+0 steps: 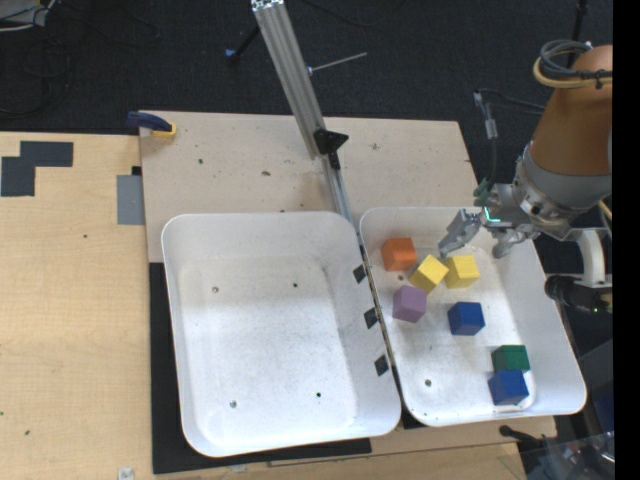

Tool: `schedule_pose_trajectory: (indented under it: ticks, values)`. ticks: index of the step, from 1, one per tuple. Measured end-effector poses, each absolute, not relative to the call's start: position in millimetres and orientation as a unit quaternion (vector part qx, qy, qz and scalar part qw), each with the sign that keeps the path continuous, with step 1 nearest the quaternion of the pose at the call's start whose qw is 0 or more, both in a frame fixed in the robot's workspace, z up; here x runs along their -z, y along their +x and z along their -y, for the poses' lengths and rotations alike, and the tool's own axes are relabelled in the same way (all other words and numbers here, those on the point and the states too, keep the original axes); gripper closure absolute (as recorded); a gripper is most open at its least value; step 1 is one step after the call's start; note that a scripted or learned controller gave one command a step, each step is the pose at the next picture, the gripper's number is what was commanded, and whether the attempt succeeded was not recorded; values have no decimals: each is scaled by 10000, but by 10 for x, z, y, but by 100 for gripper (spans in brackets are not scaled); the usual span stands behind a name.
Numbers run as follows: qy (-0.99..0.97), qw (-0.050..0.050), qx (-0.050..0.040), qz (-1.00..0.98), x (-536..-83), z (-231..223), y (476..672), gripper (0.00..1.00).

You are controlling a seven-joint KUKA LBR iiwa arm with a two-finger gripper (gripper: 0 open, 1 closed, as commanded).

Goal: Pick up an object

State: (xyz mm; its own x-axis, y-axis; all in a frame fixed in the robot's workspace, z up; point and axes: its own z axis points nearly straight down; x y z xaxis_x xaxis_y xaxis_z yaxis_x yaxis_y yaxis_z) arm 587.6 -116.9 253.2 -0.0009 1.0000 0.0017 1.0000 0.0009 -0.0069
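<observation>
The gripper (480, 236) hangs over the far part of the right bin (560, 393), fingers spread, nothing between them. Just below it lie two yellow cubes (432, 271) (463, 270), touching each other. Beside them are one orange cube (399, 253) and one purple cube (408, 304). Two blue cubes (466, 318) (508, 386) lie nearer; one green cube (511, 356) touches the second. The left bin (190, 243) stands alongside.

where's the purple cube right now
The purple cube lies in the right bin, near its left wall, just below the orange cube and beside a yellow cube.
</observation>
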Motion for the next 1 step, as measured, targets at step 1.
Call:
schedule_pose_trajectory:
  ticks: [1]
  values:
    - [-7074, 14, -8, 7068, -2550, 1179, 5882, 0]
